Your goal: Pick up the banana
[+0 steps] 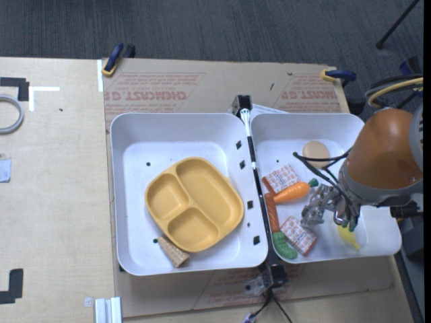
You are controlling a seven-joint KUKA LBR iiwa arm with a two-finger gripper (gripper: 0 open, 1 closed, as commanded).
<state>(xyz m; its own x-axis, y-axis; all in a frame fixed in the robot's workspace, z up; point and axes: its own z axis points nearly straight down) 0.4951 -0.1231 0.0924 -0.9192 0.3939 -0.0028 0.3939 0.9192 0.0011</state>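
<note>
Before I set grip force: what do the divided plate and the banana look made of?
The divided plate looks like smooth moulded plastic: uniform mustard colour, soft sheen, rounded compartments. The banana, mostly hidden under the gripper, looks like glossy yellow toy plastic, though too little shows to be sure.

cam: fixed overhead, slanted — covers both white bins (121, 200) | arm (384, 153) enters right — mid-range

Yellow divided plate (194, 204), toy carrot (293, 193)
</note>
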